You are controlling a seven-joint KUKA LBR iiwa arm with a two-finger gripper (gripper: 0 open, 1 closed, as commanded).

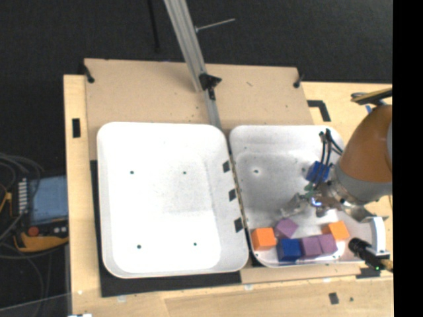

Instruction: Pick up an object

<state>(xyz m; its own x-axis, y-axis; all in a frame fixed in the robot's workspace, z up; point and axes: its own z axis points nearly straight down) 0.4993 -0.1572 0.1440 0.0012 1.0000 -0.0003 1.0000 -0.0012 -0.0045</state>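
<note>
Right bin (pixel 264 144): holds a cluster of blocks along its near wall, namely an orange block (pixel 264 237) at near left, a blue block (pixel 289 249) just right of it, a tilted purple block (pixel 287 228) behind those two, a pair of purple blocks (pixel 318 245) side by side further right, and a second orange block (pixel 338 230) at the far right of the row. All rest on the bin floor; none is lifted, so the pick is judged not yet done. Gripper (pixel 316 202): low over the right bin, just beyond the purple and orange blocks, with nothing seen in its grasp; whether it is spread or closed cannot be told, as the tip is a small grey blur under the wrist. Arm (pixel 370 157): cut off at the right, its bulk hiding the bin's right wall. Left bin (pixel 106 177): white, with a few dark specks. Remaining, in judgement: descent, closing on one block, and the lift.
</note>
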